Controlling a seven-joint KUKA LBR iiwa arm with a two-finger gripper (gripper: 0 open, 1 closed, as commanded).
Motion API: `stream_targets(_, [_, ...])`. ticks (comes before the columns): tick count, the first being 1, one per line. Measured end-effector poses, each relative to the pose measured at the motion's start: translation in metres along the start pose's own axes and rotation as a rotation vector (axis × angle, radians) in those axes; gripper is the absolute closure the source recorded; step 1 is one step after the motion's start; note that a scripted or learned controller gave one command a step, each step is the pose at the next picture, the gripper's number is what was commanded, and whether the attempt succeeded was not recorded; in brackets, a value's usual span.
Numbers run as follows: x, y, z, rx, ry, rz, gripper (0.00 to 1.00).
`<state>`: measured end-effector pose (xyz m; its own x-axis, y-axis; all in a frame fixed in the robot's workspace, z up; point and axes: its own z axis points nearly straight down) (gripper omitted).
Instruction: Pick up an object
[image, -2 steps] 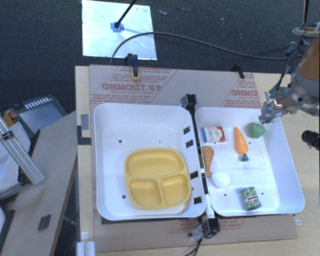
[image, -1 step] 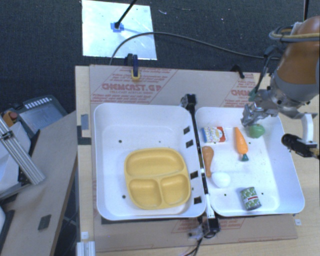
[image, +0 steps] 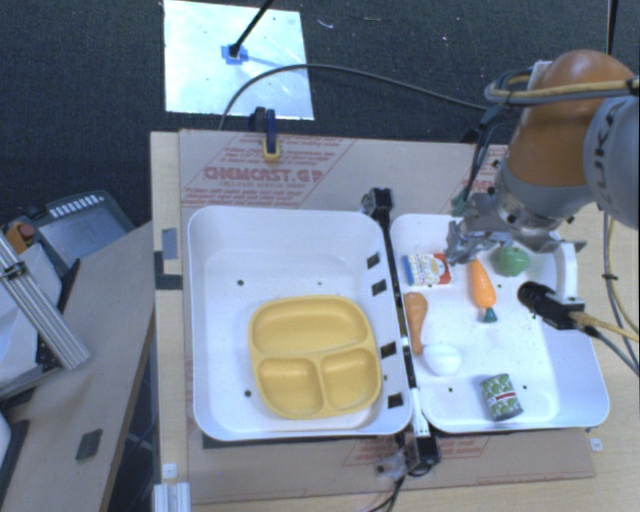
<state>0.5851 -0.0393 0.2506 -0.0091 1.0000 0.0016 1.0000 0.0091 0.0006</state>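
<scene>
My gripper (image: 465, 248) hangs over the back of the right bin (image: 575, 385), open with nothing between its fingers. Just below and left of it lies a small white and red packet (image: 425, 268). An orange carrot (image: 482, 286) lies right beneath it, and a green round object (image: 513, 261) sits to its right. Nearer the front are a second orange carrot-like piece (image: 415, 315) by the bin's left wall, a white egg (image: 441, 358) and a green can (image: 501, 397).
The left bin (image: 225, 260) holds a yellow divided tray (image: 315, 355). A black divider (image: 392, 290) runs between the two bins. A black fitting with a cable (image: 545, 303) lies over the right bin's right side.
</scene>
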Motion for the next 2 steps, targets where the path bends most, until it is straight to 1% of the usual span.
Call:
stream_targets(1, [0.054, -0.005, 0.018, 0.0, 0.001, 0.0, 1.0])
stream_targets(2, [0.107, -0.015, 0.011, -0.001, 0.001, -0.001, 1.0])
